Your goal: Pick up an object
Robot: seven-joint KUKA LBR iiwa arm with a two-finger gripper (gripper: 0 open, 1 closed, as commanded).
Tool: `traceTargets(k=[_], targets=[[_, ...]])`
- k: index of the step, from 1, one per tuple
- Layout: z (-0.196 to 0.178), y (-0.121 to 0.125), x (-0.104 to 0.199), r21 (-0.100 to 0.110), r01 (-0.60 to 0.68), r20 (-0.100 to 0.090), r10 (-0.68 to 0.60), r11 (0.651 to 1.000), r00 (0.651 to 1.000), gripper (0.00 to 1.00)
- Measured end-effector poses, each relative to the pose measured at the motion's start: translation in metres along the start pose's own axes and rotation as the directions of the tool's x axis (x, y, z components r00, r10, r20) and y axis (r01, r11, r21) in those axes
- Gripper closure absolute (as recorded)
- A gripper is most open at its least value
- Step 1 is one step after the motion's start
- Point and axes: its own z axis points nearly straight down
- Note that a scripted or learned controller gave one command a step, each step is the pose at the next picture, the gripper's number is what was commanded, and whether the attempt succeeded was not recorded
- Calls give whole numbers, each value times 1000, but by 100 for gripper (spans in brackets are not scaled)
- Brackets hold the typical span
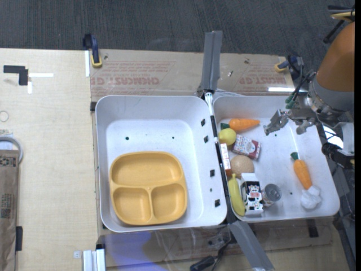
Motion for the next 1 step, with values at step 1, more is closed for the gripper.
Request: traceTargets(k=[1], targets=[[83, -46, -57, -1, -12, 0, 12, 1000, 1000, 0]])
